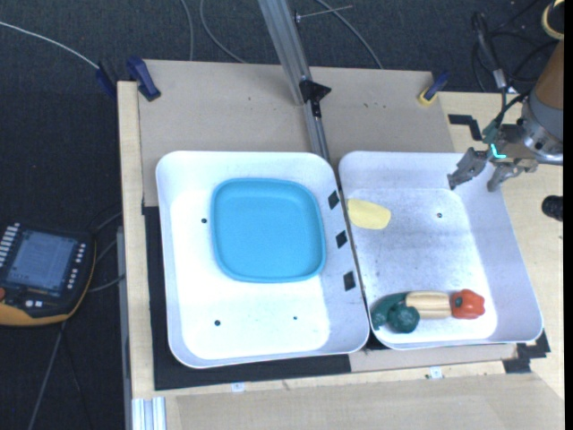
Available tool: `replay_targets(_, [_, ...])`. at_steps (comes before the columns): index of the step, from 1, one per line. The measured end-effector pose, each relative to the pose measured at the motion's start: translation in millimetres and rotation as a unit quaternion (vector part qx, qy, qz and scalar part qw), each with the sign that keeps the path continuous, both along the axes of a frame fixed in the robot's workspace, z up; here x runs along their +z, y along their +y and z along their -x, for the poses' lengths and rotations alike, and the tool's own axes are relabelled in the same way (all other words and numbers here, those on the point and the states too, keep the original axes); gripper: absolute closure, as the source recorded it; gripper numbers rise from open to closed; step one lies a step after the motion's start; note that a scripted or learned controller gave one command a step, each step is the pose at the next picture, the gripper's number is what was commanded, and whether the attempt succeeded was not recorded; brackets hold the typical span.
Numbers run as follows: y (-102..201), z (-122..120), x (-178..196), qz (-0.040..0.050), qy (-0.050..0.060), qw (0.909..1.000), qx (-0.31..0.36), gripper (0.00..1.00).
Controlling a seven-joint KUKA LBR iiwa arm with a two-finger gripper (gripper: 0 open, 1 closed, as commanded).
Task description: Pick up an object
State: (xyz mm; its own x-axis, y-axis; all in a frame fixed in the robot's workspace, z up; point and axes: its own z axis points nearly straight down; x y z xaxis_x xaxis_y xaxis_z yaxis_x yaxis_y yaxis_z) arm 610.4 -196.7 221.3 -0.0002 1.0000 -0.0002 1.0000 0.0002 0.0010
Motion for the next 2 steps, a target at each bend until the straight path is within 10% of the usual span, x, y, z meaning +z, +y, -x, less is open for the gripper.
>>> replay_targets(2, [-2, 1, -42, -0.0004, 0.002, 1.0000, 0.000, 0.00])
